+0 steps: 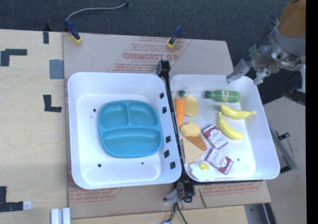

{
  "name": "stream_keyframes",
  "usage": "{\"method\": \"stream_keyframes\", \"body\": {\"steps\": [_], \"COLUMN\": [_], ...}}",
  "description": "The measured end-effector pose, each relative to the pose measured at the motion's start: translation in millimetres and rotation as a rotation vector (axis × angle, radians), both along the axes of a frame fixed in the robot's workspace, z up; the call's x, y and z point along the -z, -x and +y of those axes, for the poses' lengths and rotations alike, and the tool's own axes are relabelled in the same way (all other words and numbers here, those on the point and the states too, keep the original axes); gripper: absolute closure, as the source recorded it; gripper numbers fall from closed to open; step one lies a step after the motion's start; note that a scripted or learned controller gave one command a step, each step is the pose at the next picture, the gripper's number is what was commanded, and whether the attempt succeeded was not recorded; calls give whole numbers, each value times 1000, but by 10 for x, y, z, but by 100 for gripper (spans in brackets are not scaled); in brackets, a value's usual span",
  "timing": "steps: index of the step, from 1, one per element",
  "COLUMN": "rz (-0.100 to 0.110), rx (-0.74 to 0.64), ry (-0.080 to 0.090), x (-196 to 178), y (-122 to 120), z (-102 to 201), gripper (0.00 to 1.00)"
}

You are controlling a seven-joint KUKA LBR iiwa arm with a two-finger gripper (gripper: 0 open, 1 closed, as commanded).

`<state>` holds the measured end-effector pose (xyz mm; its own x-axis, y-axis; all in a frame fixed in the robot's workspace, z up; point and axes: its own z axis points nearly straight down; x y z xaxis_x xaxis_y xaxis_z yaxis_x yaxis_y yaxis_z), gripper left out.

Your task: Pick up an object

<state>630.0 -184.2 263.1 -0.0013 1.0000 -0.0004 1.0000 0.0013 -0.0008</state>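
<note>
The gripper (244, 73) hangs over the far right corner of the right bin (266, 128), its fingers spread and nothing between them. Just below and to its left lies a green bottle (222, 96) on its side, the nearest thing to the fingertips. Next outward are two bananas (237, 113), one under the other, then two red-and-white packets (214, 136) toward the near edge. Along the bin's left wall sit a carrot (180, 109), a pale yellow piece beside it, a bread roll (190, 129), a toast slice (193, 147) and a fried egg (203, 167). The left bin (79, 118) holds a blue divided plate (131, 128).

This reads as the approach step: no object is chosen or touched yet. The bottle looks like the likeliest target. The next move calls for shifting inward over it, turning the fingers across its narrow body, and descending before closing; a round bottle may roll away.
</note>
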Motion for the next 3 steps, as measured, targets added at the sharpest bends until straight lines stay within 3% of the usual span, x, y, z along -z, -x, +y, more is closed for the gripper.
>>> {"method": "stream_keyframes", "body": {"steps": [1,2,3], "rz": [-3,36,0], "rx": [0,12,1], "ry": [0,1,1], "x": [1765,1800,1589], "y": [34,-307,288], "z": [262,397,248], "gripper": [0,0,0]}}
